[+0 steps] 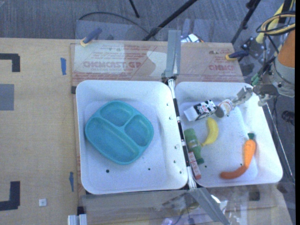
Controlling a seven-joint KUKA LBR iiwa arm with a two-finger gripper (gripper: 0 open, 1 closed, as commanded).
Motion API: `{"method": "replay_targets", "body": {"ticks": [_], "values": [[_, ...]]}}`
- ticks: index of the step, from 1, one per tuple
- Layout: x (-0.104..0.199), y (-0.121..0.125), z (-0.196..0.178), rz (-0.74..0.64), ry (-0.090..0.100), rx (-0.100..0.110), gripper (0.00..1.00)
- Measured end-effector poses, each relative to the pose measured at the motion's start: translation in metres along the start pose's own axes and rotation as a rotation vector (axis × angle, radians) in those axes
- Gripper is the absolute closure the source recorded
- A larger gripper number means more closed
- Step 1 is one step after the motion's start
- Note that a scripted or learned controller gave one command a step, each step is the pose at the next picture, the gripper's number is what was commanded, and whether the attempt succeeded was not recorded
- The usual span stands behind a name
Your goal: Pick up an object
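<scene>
Leftward blue tray (119, 131), rightward banana (212, 131), carrot (244, 159)

Blue divided plate (119, 131) lies in left bin (89, 172).

A yellow banana (212, 131) lies near the middle of the right bin (269, 125), curving beside a green bottle (193, 146) at the bin's left wall. An orange carrot (244, 159) stretches along the right side. A black-and-white carton (202, 110) and small jar (225, 108) lie toward the back.
</scene>
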State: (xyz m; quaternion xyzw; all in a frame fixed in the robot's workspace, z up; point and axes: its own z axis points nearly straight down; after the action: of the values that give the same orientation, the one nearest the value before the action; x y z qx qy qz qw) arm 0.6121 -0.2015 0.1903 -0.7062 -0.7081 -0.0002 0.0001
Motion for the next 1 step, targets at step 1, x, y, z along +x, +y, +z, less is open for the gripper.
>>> {"method": "replay_targets", "body": {"ticks": [1], "values": [[0.0677,-0.0105,0.1043,0.079,-0.001,-0.004,0.00]]}}
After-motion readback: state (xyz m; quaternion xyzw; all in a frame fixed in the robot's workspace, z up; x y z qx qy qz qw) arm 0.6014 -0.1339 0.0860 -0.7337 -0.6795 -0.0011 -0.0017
